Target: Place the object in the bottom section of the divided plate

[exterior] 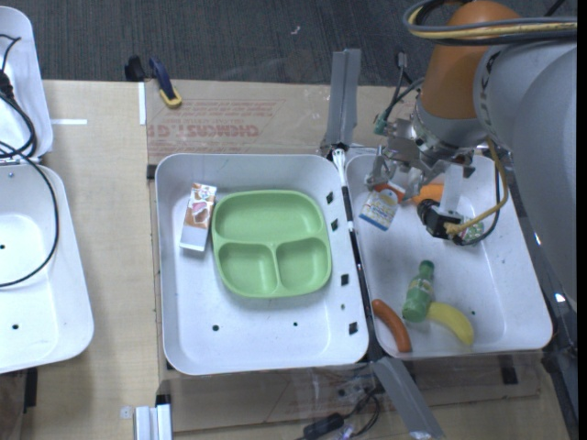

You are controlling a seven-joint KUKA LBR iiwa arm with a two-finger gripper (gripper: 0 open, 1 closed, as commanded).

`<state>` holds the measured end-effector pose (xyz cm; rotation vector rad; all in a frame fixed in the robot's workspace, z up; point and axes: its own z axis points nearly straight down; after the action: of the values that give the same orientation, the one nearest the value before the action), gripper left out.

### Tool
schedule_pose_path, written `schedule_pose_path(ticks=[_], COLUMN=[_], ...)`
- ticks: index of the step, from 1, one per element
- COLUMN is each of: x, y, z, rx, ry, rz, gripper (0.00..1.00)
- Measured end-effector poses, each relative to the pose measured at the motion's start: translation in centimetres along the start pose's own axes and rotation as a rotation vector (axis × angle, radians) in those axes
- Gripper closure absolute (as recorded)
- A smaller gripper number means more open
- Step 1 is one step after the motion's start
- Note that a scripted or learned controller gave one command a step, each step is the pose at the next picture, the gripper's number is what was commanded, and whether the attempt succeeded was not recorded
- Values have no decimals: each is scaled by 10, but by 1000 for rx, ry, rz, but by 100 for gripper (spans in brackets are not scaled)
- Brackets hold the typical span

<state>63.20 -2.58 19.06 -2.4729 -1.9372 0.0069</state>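
While the grey arm with its orange band reaches in over the right white bin [514,328], its jaws [393,180] sit near that bin's upper left corner, and a small white carton with a blue and red label [379,207] hangs just beneath them, apparently pinched at its top edge (the fingers are partly lost among cables, so I read this as a grasp rather than a certainty). That carton looks like the object to be moved, and it is above the right bin, close to the dividing wall between the two bins. The green divided plate [271,242] lies in the left white bin [183,328], its large section toward the top and two smaller sections at the bottom, all bare. A flat white snack packet [197,216] rests touching the plate's left rim. A green bottle [418,291], a yellow banana [454,323] and an orange-red sausage [393,325] lie at the lower part of the right bin. By my judgement the pick is done; the carry across, the lowering into a bottom section and the release are all left.
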Motion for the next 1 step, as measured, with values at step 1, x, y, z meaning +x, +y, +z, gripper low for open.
schedule_pose_path(ticks=[1], x=[76], y=[-4], z=[-31], rx=[-1], ry=[1], rz=[48], gripper=[100])
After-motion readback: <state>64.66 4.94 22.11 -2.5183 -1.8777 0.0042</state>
